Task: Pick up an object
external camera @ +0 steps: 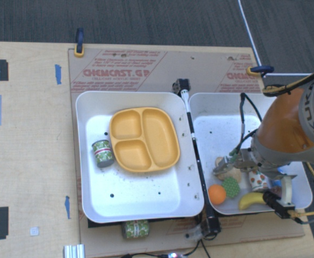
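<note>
Left bin [87, 160] holds a yellow tray [144, 138] and can [102, 153]; tool [233, 163], grip state unclear, in right bin [221, 117].

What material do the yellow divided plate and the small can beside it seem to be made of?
Yellow divided plate: likely matte moulded plastic; uniform colour, soft rounded dividers, no glare. Small can: possibly metal with a printed green label; greyish rim, but too small to confirm.

Blue tape strips [58, 74] on bench [28, 160]
</note>
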You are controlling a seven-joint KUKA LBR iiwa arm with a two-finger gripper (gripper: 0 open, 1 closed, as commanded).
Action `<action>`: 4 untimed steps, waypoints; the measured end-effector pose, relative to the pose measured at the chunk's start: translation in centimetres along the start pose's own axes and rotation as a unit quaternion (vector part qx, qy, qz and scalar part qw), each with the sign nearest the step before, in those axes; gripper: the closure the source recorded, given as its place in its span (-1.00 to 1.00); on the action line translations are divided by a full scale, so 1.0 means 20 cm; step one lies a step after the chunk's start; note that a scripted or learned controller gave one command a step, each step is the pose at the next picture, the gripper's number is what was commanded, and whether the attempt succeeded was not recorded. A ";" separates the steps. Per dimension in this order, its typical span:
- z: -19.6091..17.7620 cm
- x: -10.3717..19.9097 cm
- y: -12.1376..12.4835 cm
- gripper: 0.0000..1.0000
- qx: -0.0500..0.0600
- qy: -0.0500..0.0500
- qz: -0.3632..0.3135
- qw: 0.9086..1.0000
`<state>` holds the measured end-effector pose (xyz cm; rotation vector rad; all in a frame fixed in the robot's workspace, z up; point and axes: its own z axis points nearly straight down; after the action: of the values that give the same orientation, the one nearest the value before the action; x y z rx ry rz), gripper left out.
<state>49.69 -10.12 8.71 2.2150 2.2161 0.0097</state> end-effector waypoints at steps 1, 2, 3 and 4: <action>-0.05 0.00 0.01 1.00 -0.002 0.000 0.000 1.000; -0.49 0.39 -0.08 1.00 0.004 0.001 -0.001 1.000; -0.49 0.23 -0.08 1.00 0.004 0.000 0.000 1.000; -0.62 0.55 -0.07 1.00 0.003 0.001 -0.001 1.000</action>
<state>48.10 0.94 21.05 2.2170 2.2215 0.0056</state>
